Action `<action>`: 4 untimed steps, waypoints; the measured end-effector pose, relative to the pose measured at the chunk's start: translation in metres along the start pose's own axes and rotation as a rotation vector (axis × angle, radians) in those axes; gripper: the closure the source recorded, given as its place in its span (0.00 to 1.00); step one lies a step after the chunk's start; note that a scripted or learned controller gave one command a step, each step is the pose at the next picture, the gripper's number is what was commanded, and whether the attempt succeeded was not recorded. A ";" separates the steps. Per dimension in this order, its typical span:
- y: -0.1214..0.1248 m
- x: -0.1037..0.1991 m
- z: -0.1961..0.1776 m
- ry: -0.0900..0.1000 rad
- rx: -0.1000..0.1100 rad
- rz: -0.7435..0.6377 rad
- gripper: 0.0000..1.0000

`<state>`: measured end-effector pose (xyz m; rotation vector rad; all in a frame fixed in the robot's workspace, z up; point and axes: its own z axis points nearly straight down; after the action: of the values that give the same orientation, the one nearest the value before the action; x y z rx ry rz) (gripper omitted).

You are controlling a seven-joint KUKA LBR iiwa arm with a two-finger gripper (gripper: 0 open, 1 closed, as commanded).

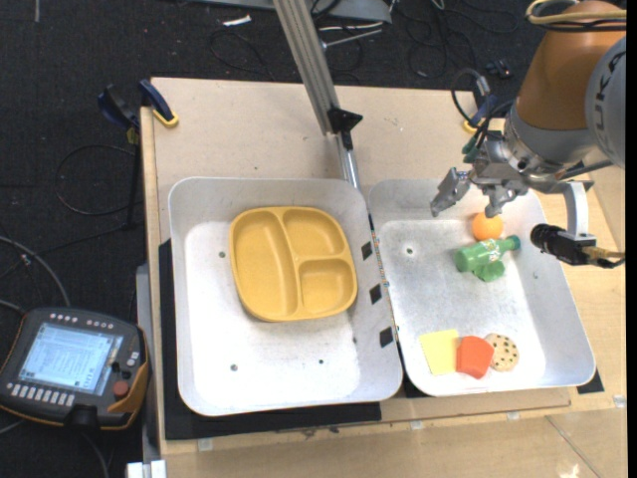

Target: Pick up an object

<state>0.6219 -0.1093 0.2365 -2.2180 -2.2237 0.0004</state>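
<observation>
Jaws spread open, gripping nothing, poised over small round orange ball [487, 225] at right white bin's [557, 366] far end, touching green plastic toy [486, 258]; presumably lined up for descent.

Dark floor [70, 48] strewn with cables [90, 182], plywood bench [239, 127]

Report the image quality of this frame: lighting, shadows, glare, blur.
Camera view: even overhead light, with soft shadows under the yellow divided plate and the gripper; no harsh glare on the white bins, only a mild sheen on the arm's orange band; the small items by the right bin's near edge are crisp, the gripper slightly soft; the floor around the bench is dark.
</observation>
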 end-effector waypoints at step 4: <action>-0.006 -0.002 0.142 -0.001 0.002 0.003 0.00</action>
<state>0.6159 -0.1109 0.0941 -2.2205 -2.2198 0.0032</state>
